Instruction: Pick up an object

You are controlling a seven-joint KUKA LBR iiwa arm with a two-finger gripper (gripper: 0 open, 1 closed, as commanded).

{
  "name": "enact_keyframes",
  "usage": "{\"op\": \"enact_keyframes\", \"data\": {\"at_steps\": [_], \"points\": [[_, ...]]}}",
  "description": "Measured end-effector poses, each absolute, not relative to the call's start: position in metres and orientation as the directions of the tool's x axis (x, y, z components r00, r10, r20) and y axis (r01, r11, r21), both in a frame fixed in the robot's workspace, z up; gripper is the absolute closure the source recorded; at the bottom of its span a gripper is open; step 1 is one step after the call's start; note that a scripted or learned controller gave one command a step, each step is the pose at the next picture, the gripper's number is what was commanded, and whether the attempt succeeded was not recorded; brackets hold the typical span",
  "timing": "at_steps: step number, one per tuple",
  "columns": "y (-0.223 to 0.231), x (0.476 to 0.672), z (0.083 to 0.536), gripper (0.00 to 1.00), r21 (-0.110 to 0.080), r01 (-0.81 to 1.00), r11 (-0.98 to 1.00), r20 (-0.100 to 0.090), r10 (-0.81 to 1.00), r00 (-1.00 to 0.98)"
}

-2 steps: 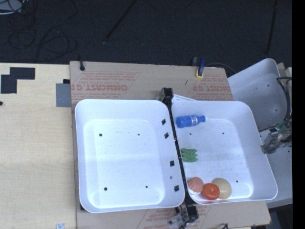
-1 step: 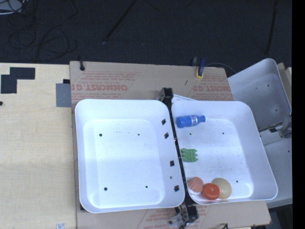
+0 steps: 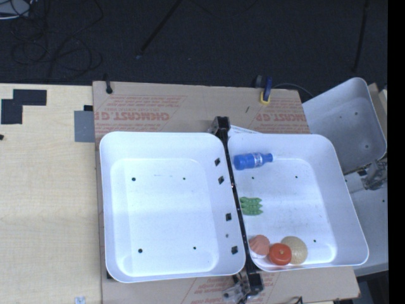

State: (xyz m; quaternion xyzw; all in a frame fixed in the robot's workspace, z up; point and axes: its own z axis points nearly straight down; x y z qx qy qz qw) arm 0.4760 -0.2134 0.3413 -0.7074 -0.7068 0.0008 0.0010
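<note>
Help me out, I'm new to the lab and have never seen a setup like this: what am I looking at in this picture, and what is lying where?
This is a single camera fixed above a workbench, looking down at a slant. On the bench sit two shallow white trays side by side: the left bin and the right bin. A robot arm is meant to reach in from the right and pick something up.

The objects all lie in the right bin, along its left side. Near the top is a blue bottle on its side. Below it lies a small green item. In the lower corner three small things cluster together: a pinkish one, a red round one and a pale tan round one.
</note>
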Motion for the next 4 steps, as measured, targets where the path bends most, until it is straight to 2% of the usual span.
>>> {"op": "enact_keyframes", "data": {"at_steps": [1, 2, 3, 4], "points": [[-0.214, 0.476, 0.369, 1.00, 0.001, 1.000, 0.001, -0.001, 1.000, -0.001], [-0.213, 0.475, 0.300, 1.00, -0.007, 1.000, -0.001, 0.002, 1.000, 0.001], [-0.214, 0.476, 0.381, 1.00, 0.006, 1.000, 0.001, -0.003, 1.000, -0.001], [-0.213, 0.476, 0.365, 1.00, -0.002, 1.000, 0.000, 0.000, 1.000, 0.000]]}}
